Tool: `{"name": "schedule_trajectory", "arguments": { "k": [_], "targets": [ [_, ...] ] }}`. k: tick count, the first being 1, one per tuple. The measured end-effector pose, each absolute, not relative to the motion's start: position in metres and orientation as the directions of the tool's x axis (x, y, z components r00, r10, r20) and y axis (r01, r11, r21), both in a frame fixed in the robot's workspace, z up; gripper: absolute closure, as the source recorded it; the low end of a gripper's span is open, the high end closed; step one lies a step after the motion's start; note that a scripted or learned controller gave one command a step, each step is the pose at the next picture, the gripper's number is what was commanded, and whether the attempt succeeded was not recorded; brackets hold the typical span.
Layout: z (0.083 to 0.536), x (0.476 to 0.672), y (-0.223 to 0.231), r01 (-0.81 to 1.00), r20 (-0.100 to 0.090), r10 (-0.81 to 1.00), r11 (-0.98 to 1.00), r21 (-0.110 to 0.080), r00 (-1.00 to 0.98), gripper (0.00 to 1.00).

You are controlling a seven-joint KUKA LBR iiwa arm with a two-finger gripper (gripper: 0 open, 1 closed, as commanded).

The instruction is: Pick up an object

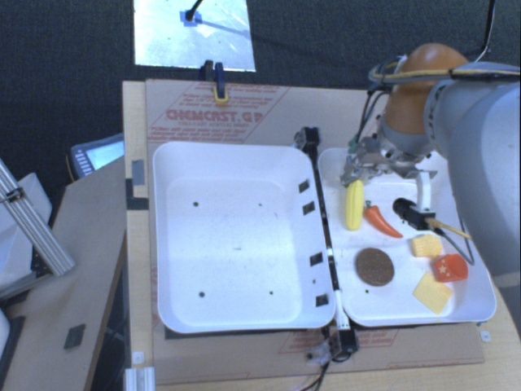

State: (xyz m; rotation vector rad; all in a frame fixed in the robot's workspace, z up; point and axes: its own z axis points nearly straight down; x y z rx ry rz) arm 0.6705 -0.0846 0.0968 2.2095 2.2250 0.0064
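arm in from right | wrist bent down | jaws pointing down

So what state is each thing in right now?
Banana: lying in the right bin.
Pincer: low at the banana's top end.
Carrot: lying beside the banana.
Disc: lying flat.
Cube: resting on the bin floor.
Red piece: resting loose.
Wedge: lying flat.

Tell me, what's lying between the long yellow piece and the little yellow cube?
An orange carrot-like piece lies between the long yellow piece and the yellow cube, seen in the camera view.
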Motion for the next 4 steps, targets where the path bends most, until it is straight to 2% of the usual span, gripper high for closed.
{"name": "schedule_trajectory", "arguments": {
  "k": [1,2,3,4],
  "targets": [
    [0.190,0.658,-0.046,1.000,0.001,1.000,0.007,0.007,-0.007,1.00],
    [0.185,0.670,0.036,1.000,0.002,1.000,0.011,0.004,-0.011,1.00],
    [0.185,0.669,0.030,1.000,0.000,1.000,0.005,0.003,-0.005,0.00],
    [0.196,0.670,0.031,1.000,0.000,1.000,0.008,0.006,-0.008,1.00]
  ]
}}
